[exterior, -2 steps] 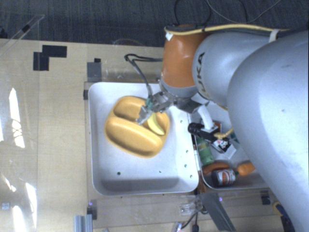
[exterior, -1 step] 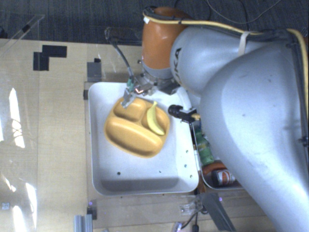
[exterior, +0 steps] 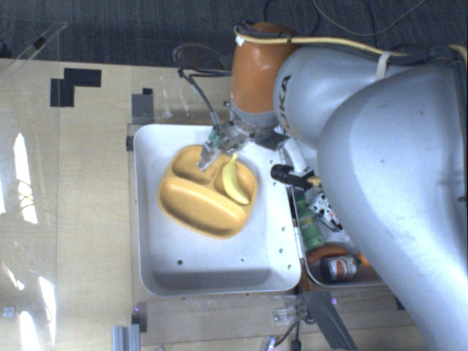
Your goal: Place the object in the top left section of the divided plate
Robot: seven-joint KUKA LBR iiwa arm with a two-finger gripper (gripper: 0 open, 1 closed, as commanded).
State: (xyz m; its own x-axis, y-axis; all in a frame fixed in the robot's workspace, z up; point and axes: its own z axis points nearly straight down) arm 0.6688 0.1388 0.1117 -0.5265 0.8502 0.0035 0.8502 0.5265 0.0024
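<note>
Banana (exterior: 234,182): yellow, curved, lies in the upper right section of the yellow divided plate (exterior: 196,204), pale tip pointing up toward my gripper (exterior: 217,150). Plate is glossy with three compartments: two small on top, one wide along the bottom. It sits in the upper half of the left white bin (exterior: 219,269), mid-frame. My gripper hangs over the ridge between the two top sections, just beside the banana's upper end; can't tell if the fingers are parted or clenched, and I see nothing between them. My grey arm (exterior: 387,167) with its orange band (exterior: 256,72) covers the right side of the frame. Under it, the right bin (exterior: 311,273) holds a green item (exterior: 311,232) and a can-like thing (exterior: 340,267). Bench (exterior: 66,218) is light wood with black markers (exterior: 73,85) upper left; dark carpet (exterior: 110,6) and loose cables (exterior: 351,13) along the top.
</note>
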